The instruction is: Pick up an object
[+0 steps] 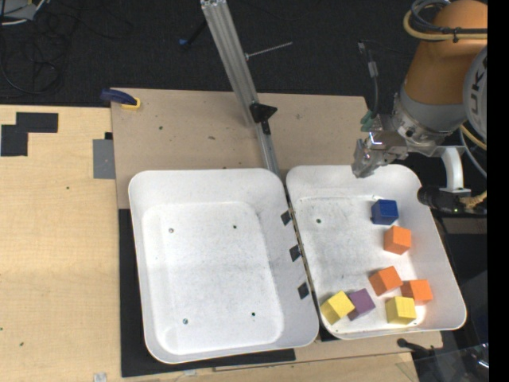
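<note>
Pincer (pixel 367 164) of my arm hangs over the far rim of the right bin (pixel 334 183); from this slant I cannot tell how it is set, and nothing visible sits in it. Blue cube (pixel 385 211) lies just beside and nearer the camera, with an orange cube (pixel 398 239) below it. Along the near edge cluster two more orange cubes (pixel 385 279) (pixel 418 290), two yellow cubes (pixel 337 305) (pixel 400 309) and a purple cube (pixel 361 302). Left bin (pixel 159 188) lies alongside.
</note>
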`<state>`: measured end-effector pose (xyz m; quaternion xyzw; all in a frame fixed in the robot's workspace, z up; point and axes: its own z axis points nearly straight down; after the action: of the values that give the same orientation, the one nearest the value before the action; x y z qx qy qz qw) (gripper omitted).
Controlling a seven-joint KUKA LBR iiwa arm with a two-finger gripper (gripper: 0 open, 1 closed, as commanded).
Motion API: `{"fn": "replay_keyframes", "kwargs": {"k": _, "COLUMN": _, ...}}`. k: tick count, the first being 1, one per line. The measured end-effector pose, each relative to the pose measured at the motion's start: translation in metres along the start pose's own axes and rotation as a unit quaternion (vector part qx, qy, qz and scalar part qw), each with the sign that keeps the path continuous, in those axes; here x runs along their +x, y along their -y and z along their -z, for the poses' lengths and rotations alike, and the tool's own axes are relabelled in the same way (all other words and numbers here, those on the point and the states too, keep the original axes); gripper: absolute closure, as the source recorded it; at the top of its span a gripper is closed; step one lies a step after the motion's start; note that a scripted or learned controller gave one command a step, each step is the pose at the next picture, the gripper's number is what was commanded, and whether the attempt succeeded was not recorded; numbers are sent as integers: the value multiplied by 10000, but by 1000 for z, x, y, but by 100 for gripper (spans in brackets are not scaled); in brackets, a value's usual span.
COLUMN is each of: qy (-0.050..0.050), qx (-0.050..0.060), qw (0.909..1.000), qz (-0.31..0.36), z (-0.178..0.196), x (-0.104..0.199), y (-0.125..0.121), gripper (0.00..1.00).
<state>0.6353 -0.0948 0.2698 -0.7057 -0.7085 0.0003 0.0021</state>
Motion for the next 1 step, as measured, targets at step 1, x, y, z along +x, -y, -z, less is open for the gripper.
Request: {"fn": "replay_keyframes", "kwargs": {"k": 1, "qy": 1, "qx": 3, "qw": 10000, "qz": 2, "z": -7, "x": 48, "y": 0, "gripper": 100}}
